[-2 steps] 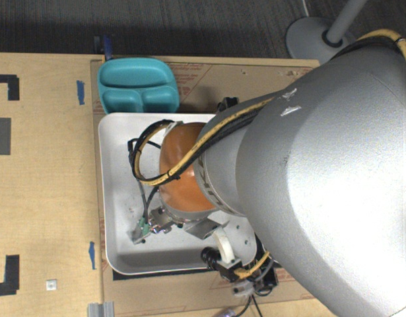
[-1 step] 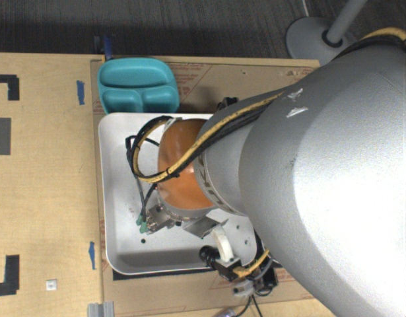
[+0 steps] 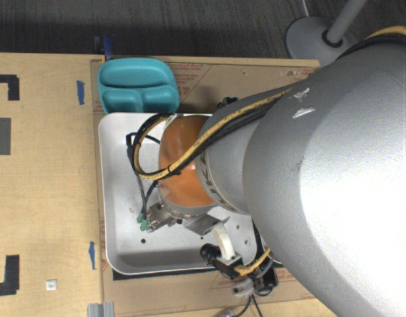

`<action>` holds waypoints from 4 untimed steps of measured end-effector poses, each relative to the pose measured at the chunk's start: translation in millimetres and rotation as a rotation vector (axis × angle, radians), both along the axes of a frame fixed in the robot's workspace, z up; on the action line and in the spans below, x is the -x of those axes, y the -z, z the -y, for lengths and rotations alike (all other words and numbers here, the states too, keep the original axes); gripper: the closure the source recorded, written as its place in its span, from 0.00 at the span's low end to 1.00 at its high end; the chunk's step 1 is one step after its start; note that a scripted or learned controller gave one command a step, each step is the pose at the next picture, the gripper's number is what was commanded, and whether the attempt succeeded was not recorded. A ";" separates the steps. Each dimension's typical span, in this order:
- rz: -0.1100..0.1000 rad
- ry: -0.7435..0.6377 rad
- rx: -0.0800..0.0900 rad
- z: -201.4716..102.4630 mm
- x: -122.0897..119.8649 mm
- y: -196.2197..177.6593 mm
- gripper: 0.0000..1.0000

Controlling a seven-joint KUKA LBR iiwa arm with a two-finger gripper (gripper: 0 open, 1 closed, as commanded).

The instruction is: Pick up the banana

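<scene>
My grey arm [image 3: 308, 177] reaches in from the right and covers most of the white bin [image 3: 118, 197]. Its orange band [image 3: 179, 167] sits over the bin's middle. Below the band, the wrist and my gripper [image 3: 166, 218] point down at the bin floor near the bin's front half. The arm's bulk hides whatever lies under it. Bare white floor shows along the bin's left side and front left corner.
A teal moulded tray [image 3: 138, 84] rests just behind the bin's back edge. A loop of black and yellow cable [image 3: 138, 157] hangs off the wrist over the bin's left part. Brown bench board [image 3: 44, 177] extends to the left. A grey stand base [image 3: 308, 38] is at top right.
</scene>
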State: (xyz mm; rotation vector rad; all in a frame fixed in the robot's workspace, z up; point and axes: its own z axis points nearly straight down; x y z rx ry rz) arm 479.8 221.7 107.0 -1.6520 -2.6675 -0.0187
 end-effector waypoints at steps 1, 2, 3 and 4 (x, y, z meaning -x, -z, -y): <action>0.001 0.001 0.000 -0.3 -0.2 -9.6 1.00; 0.002 0.001 -0.001 -0.6 -0.5 -19.3 1.00; 0.004 0.001 -0.001 -0.9 -0.9 -29.0 1.00; 0.005 0.001 -0.002 -1.3 -1.3 -38.8 1.00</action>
